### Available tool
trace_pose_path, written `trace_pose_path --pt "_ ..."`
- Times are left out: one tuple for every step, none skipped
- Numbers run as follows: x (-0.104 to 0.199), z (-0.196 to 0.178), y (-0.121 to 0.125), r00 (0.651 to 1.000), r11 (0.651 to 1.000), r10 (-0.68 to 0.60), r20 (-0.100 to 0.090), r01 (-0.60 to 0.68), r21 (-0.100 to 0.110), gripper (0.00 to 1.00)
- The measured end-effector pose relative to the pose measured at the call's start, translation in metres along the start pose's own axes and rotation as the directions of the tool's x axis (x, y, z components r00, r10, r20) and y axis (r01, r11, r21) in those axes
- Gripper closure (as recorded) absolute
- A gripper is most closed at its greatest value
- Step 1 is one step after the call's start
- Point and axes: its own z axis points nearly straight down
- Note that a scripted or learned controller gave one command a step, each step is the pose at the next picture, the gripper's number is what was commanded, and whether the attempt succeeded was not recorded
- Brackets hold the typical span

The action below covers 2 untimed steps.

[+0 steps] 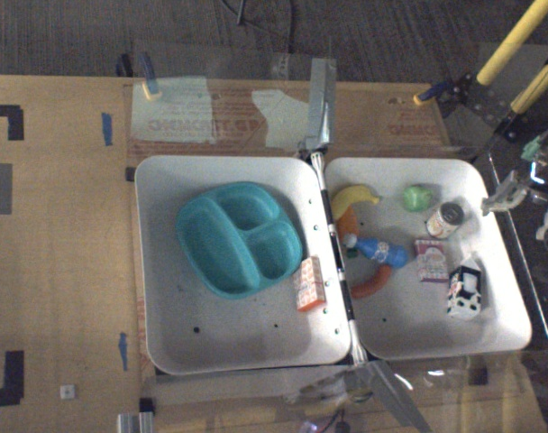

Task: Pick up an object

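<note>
Nearest in the 2 bins: black-and-white carton point(464, 293) in the right bin point(504, 318), small orange-and-white box point(310, 284) against the left bin's point(166, 332) right wall, red sausage-shaped piece point(371, 285) just across the divider. Mid: pink box point(431, 260), blue toy point(382, 251), teal 3-section plate point(241, 238) in the left bin. Far: can point(448, 216), banana point(353, 198), green ball point(418, 197); end effector point(506, 195) at the right bin's right rim, nothing visibly in it, can't tell how far open.
</note>
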Motion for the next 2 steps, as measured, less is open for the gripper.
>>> trace_pose_path --pt "0.007 -0.002 0.010 0.974 0.974 0.225 0.001 -0.225 0.000 0.00" --pt "0.056 0.148 -0.029 0.971 0.971 0.241 -0.006 -0.241 -0.009 0.00"
